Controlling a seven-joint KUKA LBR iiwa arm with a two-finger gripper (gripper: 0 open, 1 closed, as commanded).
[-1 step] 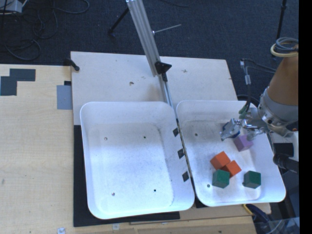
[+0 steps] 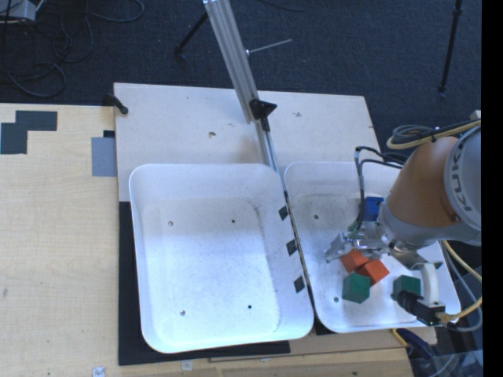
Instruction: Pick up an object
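- Right now the arm (image 2: 428, 191) is reaching into the right bin (image 2: 314, 191) from three o'clock, its orange band bulking over the bin's right half.
- The pincer (image 2: 351, 247) is hanging low over the bin floor, metal fingers pointing toward nine o'clock; whether they are spread or pressed together is not something the view is showing, so I cannot tell.
- Nothing is visibly sitting between the fingers, so I am not calling anything held.
- An orange block (image 2: 366, 265) is lying just at the pincer's five o'clock, touching or nearly touching the fingers; this looks the nearest candidate for picking.
- A green cube (image 2: 356, 288) is sitting at the pincer's six o'clock, just beyond the orange block and close against it.
- A second green piece (image 2: 407, 284) is resting toward four o'clock, near the bin's right wall; a blue block (image 2: 372, 208) is peeking out at one o'clock, partly hidden by the arm.
- The orange block's long axis seems to be running from ten to four o'clock, though part is covered.
- The left bin (image 2: 149, 210) is lying well apart on the counter (image 2: 55, 210).
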